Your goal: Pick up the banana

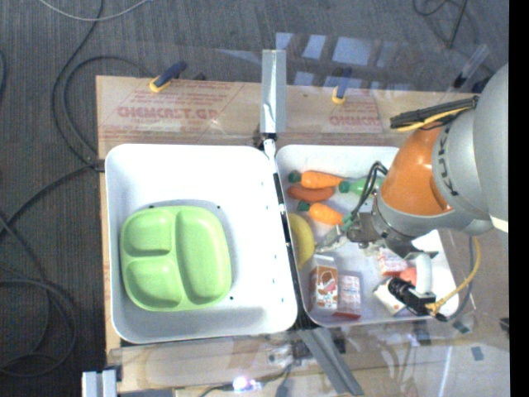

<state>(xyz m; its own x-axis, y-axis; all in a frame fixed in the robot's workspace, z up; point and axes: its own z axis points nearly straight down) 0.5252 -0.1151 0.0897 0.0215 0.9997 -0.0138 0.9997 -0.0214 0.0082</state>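
The banana point(302, 239) is yellow and lies lengthwise against the left wall of the right bin point(450, 255), just below the carrots. My gripper point(334, 238) hangs low over the bin right beside the banana, on its right side, under the orange wrist band point(413, 180). Nothing shows between the gripper and the banana, and the banana rests on the bin floor.
Three orange carrots point(317, 180) and a green item point(351, 186) lie at the back of the right bin. Two small cartons point(326, 289) sit at the front, other packets point(395, 265) under the arm. A green divided plate point(175, 256) lies in the left bin point(190, 160).
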